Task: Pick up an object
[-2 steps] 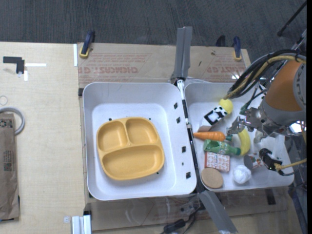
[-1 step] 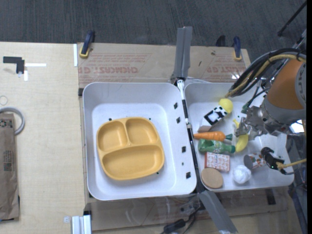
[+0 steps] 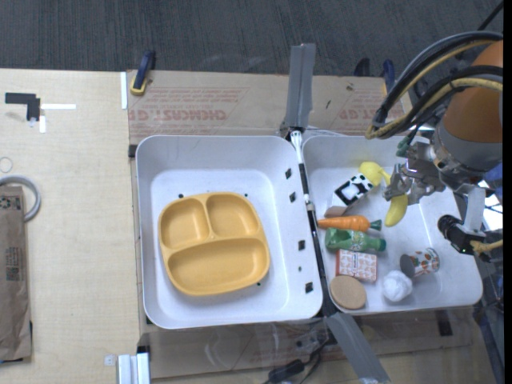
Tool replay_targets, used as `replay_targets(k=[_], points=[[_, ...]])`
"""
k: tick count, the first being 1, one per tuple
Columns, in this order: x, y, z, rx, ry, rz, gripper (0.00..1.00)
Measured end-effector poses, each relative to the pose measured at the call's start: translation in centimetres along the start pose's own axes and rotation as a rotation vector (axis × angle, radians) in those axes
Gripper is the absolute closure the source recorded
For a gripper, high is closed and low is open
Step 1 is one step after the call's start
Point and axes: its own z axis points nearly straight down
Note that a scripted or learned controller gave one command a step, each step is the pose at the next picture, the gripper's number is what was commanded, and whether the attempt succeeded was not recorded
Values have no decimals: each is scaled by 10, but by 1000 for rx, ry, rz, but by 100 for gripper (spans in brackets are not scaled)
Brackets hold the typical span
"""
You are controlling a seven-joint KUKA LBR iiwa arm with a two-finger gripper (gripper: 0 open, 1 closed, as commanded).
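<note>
Fingers (image 3: 398,184) clenched on banana (image 3: 396,209) near right bin's far wall (image 3: 352,140), clutter below

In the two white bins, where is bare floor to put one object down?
Left white bin: bare floor borders the yellow divided plate all round, widest above it. Right white bin: crowded near the orange carrot; bare at its upper left corner.
</note>
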Motion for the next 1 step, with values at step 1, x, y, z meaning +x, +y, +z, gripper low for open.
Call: replay_targets(k=[1], points=[[2,7,-23,0,-1,-119,100]])
